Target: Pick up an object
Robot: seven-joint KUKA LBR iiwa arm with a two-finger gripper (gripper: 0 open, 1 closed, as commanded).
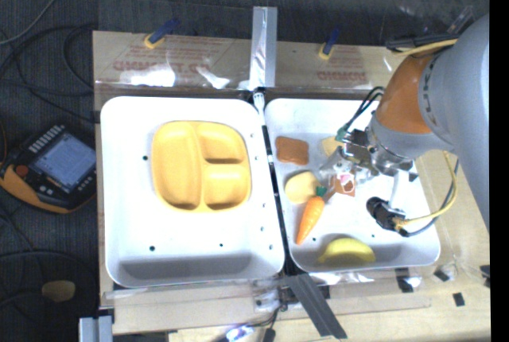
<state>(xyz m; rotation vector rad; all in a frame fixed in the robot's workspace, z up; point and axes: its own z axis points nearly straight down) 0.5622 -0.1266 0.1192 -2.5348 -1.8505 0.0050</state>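
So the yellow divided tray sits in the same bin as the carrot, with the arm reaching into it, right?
Not quite. The camera view shows the yellow divided tray in the left bin, while the carrot lies in the right bin, where the arm reaches in.

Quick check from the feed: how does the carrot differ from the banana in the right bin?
The carrot is orange with a green top; the banana is plain yellow. The carrot lies at a slant, green end toward the gripper; the banana lies crosswise along the bin's near wall. The carrot sits mid-bin beside a pale yellow round piece; the banana lies apart. Both rest in the right bin.
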